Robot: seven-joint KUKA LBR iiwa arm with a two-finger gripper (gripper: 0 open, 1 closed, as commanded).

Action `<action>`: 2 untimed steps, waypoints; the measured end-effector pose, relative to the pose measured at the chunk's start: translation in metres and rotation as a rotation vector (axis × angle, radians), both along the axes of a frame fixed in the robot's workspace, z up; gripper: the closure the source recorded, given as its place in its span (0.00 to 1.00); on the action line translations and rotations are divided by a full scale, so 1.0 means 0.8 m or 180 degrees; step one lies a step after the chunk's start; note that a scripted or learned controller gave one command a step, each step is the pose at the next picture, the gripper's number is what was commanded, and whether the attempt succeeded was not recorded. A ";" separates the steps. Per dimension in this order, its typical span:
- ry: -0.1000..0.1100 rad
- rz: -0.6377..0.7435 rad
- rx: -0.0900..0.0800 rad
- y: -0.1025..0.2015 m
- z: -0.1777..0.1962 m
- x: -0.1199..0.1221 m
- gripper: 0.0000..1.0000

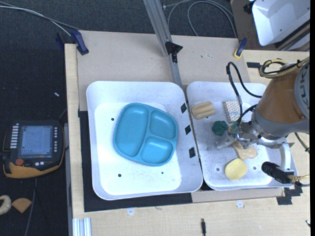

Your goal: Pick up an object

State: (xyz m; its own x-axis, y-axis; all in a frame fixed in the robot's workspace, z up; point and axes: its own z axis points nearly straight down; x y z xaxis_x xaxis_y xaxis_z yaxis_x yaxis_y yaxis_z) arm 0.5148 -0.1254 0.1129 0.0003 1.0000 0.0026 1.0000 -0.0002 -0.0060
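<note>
One gripper (235,137), opening not discernible, is lowered in the right bin (206,90); a tan piece (246,151) lies just beside it, toward the yellow lump (236,169).

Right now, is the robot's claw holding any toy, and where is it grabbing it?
Cannot tell. The gripper is low in the right bin, over a tan piece, but its tip is hidden.

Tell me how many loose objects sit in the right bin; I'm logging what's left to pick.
5 visible: a tan roll at upper left, a speckled block beside it, a green piece mid-bin, a beige piece under the arm, a yellow lump near the front. The arm may hide more.
</note>
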 end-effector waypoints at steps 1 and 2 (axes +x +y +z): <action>-0.0033 0.0000 -0.0014 -0.001 -0.031 0.003 0.00; -0.0071 -0.0006 -0.0032 -0.004 -0.014 0.006 1.00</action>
